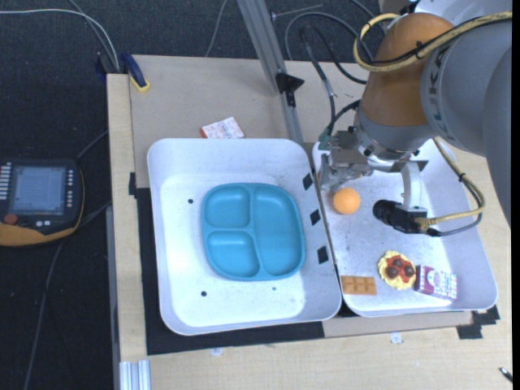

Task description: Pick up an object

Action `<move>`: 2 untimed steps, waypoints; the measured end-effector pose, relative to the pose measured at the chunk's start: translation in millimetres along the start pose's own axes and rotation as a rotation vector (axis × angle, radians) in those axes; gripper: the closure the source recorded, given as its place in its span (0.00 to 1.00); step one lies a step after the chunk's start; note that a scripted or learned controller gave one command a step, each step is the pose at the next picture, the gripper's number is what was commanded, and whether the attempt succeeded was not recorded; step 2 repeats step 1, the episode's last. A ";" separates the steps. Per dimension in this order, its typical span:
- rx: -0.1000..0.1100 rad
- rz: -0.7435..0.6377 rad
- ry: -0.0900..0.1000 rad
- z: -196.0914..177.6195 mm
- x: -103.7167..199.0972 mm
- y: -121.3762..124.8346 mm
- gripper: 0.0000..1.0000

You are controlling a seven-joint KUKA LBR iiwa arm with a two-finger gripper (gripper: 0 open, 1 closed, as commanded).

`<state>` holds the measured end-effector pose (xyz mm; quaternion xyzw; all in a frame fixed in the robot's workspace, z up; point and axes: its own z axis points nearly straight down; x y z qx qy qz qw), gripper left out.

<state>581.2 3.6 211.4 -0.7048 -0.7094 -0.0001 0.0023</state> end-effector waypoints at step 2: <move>-0.003 -0.001 0.000 1.1 54.3 8.8 1.00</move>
